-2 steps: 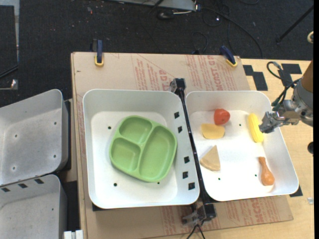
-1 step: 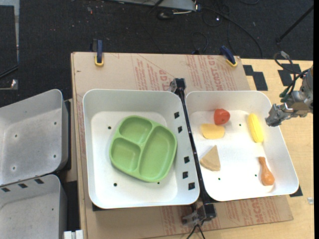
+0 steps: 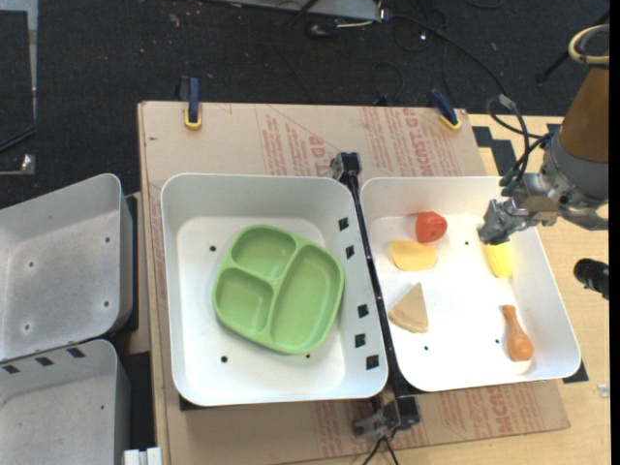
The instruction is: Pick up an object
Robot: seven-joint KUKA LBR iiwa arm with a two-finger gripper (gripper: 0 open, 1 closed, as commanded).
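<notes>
Two shallow white bins are sitting side by side on a cardboard-covered bench, with yellow-and-blue clamps gripping the board's far edge at the left and the right. In the left bin, a green divided plate is lying flat near the middle, its three compartments facing up. A row of black clips is running along the seam where the two bins are meeting.

In the right bin, a pale yellow rounded piece is resting toward the far left, just beside a red tomato-like toy lying slightly farther back. Nearer the camera, a tan wedge is sitting close to the bin's left wall. An orange drumstick-shaped toy is lying well apart from these, near the right wall, its thick end pointing toward the camera.

At the bin's far right, the gripper of the grey arm is hanging low over a yellow corn-like toy, its tip right at the toy's far end. Whether the two are touching cannot be told, nor whether the fingers are spread or closed, since the gripper body is hiding them.
</notes>
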